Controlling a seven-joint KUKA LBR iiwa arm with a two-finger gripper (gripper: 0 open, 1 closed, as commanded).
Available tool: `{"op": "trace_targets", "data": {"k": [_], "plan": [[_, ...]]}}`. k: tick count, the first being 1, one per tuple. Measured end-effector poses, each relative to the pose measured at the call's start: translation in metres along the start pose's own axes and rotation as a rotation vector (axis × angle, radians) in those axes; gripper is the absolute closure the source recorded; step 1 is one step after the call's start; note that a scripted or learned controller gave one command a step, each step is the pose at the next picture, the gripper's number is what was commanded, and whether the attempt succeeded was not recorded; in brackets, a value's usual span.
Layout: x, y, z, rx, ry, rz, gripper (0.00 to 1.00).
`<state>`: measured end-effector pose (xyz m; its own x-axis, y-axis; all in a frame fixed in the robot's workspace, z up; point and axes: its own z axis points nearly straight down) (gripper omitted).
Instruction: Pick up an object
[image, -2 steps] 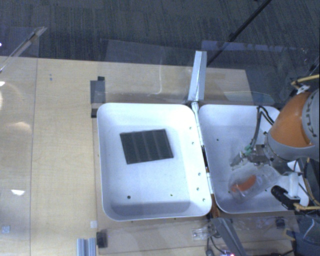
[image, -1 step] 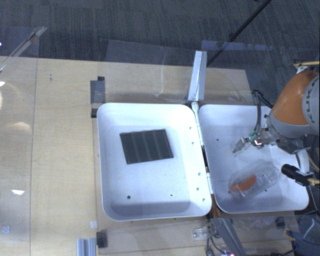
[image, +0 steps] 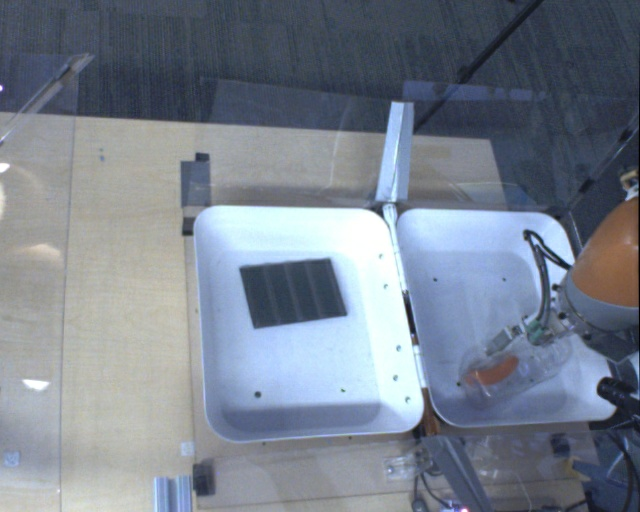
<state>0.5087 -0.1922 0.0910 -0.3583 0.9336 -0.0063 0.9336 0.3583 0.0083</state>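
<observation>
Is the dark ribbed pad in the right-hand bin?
No, the dark ribbed pad lies flat in the left bin.

I've got the arm (image: 610, 270) reaching in from the right edge, its orange band showing big and round above the grey wrist. Black cables loop off the wrist on the far side. The end effector (image: 500, 365) is angled down and to the left, low at the near right of the scene, its transparent fingers blurred together.
</observation>
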Motion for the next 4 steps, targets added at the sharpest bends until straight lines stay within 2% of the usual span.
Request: {"op": "trace_targets", "data": {"k": [1, 2, 3, 4], "plan": [[0.053, 0.003, -0.001, -0.008, -0.004, -0.074, 0.0], [0.072, 0.018, -0.054, 0.002, 0.003, 0.174, 0.0], [0.07, 0.008, 0.0, -0.004, 0.002, 0.037, 0.0], [0.027, 0.072, 0.002, -0.005, -0.001, 0.203, 0.0]]}}
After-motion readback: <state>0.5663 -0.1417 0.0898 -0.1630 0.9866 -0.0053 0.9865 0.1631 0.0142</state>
